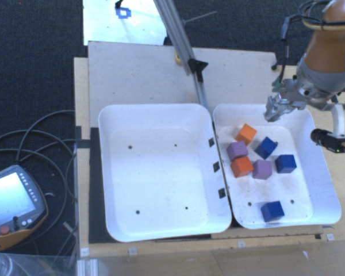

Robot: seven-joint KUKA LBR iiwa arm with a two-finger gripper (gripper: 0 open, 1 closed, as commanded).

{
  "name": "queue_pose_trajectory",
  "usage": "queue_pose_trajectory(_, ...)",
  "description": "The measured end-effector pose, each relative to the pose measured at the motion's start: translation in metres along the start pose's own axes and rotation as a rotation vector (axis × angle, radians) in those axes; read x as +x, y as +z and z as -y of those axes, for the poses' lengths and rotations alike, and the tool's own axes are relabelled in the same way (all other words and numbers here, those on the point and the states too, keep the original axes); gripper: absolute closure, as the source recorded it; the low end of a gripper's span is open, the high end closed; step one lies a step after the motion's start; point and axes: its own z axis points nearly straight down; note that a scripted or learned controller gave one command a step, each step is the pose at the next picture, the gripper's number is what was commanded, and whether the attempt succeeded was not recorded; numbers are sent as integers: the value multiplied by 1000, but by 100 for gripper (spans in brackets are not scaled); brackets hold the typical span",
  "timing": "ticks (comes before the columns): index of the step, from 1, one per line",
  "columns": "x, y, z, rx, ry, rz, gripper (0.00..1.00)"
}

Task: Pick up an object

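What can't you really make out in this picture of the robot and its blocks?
- Gripper, camera view: small and blurred, so its fingers' state is unclear.
- Arm, camera view: cut off by the top-right edge.
- Handheld screen, camera view: cut by the left edge, display too washed out to read.

1. You've got two white bins point(161, 223), the right one holding seven blocks.
2. Two orange blocks point(246, 133), two purple blocks point(237, 150), three blue blocks point(267, 147).
3. Your arm point(328, 45) shows orange over grey.
4. The table point(138, 73) is pale beige; dark carpet point(34, 50) surrounds it.
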Motion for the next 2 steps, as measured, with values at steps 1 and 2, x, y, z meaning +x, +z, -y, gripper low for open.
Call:
queue_pose_trajectory(1, 43, 4, 11, 0, -1, 0, 100)
queue_pose_trajectory(2, 90, 19, 30, 1, -1, -1, 100)
